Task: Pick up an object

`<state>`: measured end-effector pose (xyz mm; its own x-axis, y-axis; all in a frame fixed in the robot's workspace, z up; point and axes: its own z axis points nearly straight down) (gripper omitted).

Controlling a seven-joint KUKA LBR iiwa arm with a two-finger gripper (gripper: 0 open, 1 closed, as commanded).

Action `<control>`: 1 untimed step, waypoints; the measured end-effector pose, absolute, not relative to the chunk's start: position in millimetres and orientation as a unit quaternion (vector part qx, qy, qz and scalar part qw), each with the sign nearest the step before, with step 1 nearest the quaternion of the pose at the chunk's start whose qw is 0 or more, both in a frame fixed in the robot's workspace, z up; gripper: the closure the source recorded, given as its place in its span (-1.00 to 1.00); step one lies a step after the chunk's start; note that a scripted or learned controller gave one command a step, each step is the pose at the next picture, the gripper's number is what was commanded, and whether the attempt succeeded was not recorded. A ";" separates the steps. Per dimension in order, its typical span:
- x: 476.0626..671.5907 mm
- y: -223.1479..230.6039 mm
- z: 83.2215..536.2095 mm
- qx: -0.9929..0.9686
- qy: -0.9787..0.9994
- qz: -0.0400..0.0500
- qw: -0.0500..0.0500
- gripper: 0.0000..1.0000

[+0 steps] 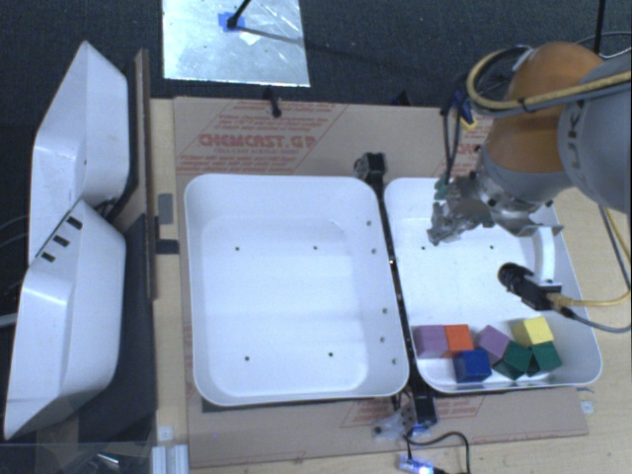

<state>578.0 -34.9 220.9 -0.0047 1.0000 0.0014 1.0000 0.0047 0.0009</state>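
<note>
Blocks (489, 349) are huddled along the right bin's (592, 363) near edge, well apart from your gripper (444, 220) up at the far end, whose opening you cannot tell from here.

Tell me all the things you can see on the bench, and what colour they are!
bins: two, white, side by side on the bench.
blocks: about seven; two purple, one orange, one blue, one yellow, two green; clustered in the right bin's near end.
cardboard sheet: one, tan with red print, under the bins.
shiny sheet: one, silver, beyond the bins.
white covers: two, far left.
arm: one, grey with orange band, over the right bin.
gripper: one, above the right bin's far half.
</note>
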 end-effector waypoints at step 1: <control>562.9 20.4 228.2 -0.705 -0.709 -0.001 0.000 1.00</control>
<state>562.9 20.4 228.2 -0.0054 1.0000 0.0015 1.0000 0.0054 0.0009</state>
